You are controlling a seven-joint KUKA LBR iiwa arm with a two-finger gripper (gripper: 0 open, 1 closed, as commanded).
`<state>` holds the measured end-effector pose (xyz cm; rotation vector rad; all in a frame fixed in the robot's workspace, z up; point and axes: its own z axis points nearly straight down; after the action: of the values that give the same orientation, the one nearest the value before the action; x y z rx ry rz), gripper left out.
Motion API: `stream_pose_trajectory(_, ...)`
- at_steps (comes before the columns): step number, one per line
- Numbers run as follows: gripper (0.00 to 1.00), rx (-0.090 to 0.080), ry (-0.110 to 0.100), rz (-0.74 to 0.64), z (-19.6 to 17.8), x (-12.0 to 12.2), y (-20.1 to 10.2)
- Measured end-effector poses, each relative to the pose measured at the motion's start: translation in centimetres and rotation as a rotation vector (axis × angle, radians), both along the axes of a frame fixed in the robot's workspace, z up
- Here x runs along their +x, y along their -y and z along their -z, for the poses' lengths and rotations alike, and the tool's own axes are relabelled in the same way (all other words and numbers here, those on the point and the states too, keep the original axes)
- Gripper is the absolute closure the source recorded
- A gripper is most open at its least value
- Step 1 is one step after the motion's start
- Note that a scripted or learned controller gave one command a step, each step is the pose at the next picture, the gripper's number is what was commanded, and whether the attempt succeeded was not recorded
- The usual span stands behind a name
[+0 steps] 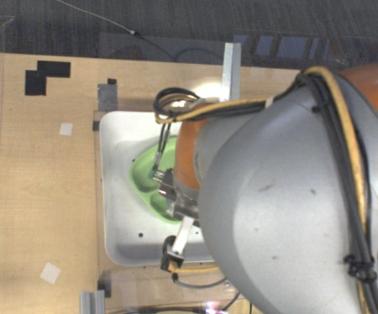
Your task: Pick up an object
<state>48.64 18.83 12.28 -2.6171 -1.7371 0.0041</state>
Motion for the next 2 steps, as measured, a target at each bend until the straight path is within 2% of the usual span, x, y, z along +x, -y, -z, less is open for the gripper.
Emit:
stream_pose_trajectory(1,1.0,0.003,0.003,0.213,-5.4,0.0,-3.7)
stream_pose_trajectory(2,1.0,0.003,0.002,0.818,-4.3,0.0,-4.7)
